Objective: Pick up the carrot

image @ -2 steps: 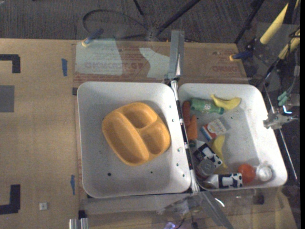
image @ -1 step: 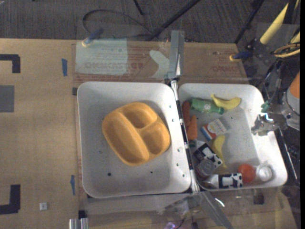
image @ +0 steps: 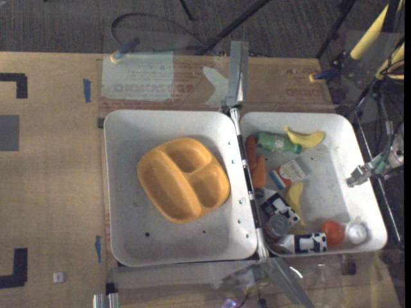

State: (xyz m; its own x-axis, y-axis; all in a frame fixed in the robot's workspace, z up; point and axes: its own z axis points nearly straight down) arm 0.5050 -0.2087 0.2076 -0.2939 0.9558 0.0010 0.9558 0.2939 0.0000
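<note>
Two shallow white plastic bins stood side by side on the wooden table [image: 51,172]. The left bin [image: 122,236] held a round yellow plastic plate with three compartments [image: 183,179] near its middle. In the right bin [image: 340,191], the orange carrot [image: 258,171] lay along the left wall, just beside a green bottle [image: 277,143]. A yellow banana [image: 304,136] lay behind them near the far wall. The gripper [image: 365,172] was at the right rim of that bin.

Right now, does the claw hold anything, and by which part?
Nothing is held. The claw is at the right bin's right rim, apart from the carrot, which lies by the left wall.
</note>
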